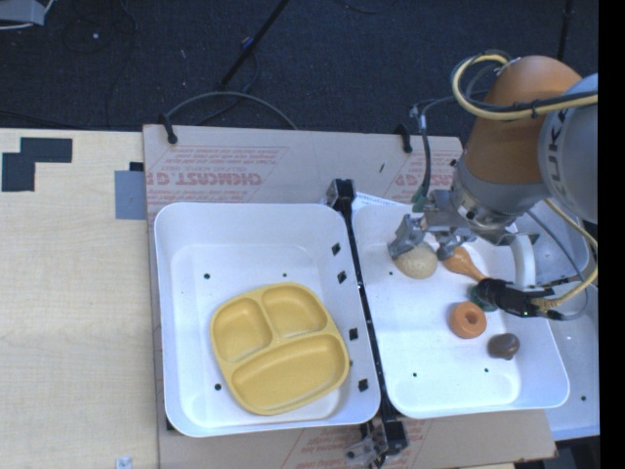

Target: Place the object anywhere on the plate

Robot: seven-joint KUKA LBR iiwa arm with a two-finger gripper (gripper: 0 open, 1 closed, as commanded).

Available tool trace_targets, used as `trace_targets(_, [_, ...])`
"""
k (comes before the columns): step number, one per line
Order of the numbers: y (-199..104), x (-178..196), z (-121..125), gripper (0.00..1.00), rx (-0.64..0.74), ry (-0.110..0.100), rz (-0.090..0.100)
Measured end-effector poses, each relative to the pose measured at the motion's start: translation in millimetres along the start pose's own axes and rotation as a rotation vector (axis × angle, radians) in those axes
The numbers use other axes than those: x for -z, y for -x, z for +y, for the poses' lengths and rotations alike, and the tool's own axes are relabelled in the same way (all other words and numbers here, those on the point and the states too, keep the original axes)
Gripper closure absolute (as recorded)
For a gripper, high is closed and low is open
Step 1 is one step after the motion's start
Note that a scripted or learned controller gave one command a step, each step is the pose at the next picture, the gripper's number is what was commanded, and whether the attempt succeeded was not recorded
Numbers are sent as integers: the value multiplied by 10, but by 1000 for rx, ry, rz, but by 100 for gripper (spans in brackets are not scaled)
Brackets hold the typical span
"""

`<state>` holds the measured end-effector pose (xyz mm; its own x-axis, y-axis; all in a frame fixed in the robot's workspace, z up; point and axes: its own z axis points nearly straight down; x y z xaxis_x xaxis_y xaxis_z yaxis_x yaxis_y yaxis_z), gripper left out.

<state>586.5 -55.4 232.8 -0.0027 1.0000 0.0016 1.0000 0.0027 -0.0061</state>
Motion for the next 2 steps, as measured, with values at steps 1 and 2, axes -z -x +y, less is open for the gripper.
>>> trace_targets(1, [-497,-94,-126,100,1,0,0])
trace_targets(2, [-989,-198,-315,100,1,-1,0])
